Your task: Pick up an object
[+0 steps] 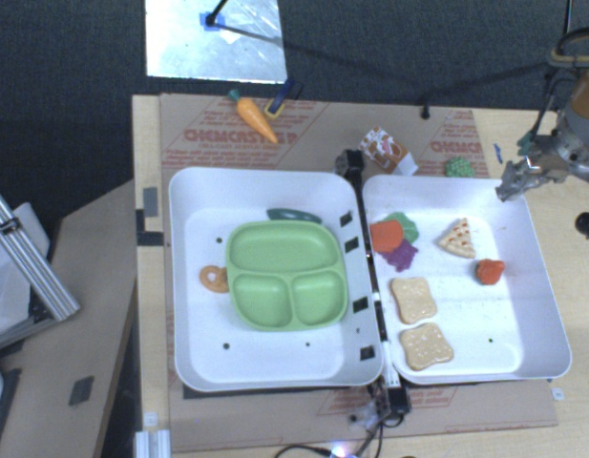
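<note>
My gripper (516,183) hangs at the far right edge of the right bin (523,351), above its back right corner, with nothing between its fingers that I can make out. In that bin lie a pizza slice (457,239), a red strawberry-like piece (489,272), two toast slices (413,299) (426,345), and a cluster of orange, green and purple toy food (393,239). The pizza slice is the nearest item, down and left of the gripper.
The left bin (194,351) holds a green divided plate (285,275), a small pretzel (214,279) and a dark green piece (294,216). Behind the bins on the bench sit a toy carrot (256,118), a wrapped snack (382,148) and a green piece (458,168).
</note>
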Tool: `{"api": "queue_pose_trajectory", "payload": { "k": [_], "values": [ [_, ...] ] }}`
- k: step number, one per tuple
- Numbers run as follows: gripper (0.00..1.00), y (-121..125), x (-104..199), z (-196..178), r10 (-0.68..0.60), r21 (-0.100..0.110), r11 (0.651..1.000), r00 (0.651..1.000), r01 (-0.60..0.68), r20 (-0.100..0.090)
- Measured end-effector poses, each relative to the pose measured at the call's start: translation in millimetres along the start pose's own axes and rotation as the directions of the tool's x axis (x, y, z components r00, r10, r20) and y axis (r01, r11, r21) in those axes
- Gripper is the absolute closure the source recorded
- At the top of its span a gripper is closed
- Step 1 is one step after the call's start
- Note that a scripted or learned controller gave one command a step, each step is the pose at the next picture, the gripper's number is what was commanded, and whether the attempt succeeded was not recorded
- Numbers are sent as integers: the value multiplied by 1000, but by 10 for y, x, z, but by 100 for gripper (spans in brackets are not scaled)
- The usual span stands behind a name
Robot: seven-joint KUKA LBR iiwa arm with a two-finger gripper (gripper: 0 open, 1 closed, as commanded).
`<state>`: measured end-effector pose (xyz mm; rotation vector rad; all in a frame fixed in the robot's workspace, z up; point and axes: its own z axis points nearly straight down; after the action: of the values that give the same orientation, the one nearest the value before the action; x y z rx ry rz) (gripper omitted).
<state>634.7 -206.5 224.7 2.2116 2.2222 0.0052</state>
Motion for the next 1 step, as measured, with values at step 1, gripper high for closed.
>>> {"api": "queue_pose_trajectory", "payload": {
  "k": [1],
  "values": [
    [100, -220, 502, -99, -3, 6, 1000, 1000, 3, -3]
  ]
}}
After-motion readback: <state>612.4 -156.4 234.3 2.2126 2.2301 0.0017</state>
